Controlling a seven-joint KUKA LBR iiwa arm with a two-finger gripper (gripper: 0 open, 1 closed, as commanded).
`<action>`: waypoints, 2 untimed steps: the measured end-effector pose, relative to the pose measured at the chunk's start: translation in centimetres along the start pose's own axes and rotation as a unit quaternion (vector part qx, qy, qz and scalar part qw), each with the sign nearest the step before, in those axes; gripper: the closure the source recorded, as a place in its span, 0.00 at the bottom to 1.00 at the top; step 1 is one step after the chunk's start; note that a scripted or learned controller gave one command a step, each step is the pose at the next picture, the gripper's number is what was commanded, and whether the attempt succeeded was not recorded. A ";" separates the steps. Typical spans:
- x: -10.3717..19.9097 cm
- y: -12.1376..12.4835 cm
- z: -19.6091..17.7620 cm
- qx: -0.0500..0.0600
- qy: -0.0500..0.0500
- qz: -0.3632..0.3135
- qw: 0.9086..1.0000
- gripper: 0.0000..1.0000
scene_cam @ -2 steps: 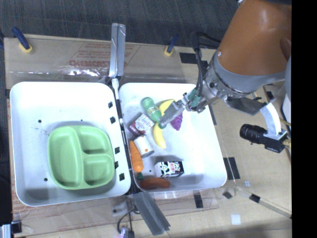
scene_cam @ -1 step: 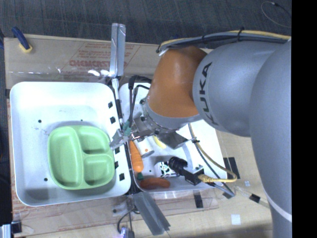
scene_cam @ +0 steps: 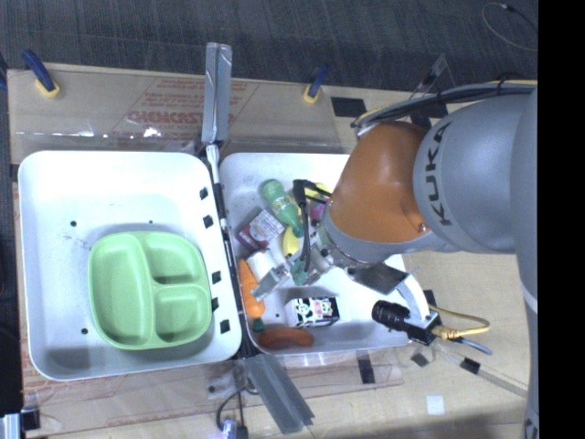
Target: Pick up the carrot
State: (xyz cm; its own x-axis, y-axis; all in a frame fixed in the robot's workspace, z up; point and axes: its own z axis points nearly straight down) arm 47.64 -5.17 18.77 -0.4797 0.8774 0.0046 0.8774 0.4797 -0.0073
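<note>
From my remote seat I see a wooden bench carrying two white bins, the left bin (scene_cam: 37,245) holding a green divided tray (scene_cam: 151,289) and the right bin (scene_cam: 366,341) cluttered under the grey-and-orange arm (scene_cam: 430,190). The gripper (scene_cam: 297,268) hangs amid that clutter, and I cannot tell its state, nor see anything held in it. The carrot (scene_cam: 249,286) lies against the right bin's left wall, near a sausage (scene_cam: 285,338) and a small printed box (scene_cam: 315,310), so I would shift toward that wall, align along the carrot, and descend clear of the rim.
</note>
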 end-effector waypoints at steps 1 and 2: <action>-4.4 -2.4 -17.0 -0.001 -0.002 -0.074 0.997 0.00; 0.9 0.5 -4.3 0.001 0.000 -0.034 0.999 0.00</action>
State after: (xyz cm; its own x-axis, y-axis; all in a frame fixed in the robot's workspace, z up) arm 47.69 -4.13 23.05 -0.5383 0.8427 0.0045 0.8427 0.5383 -0.0081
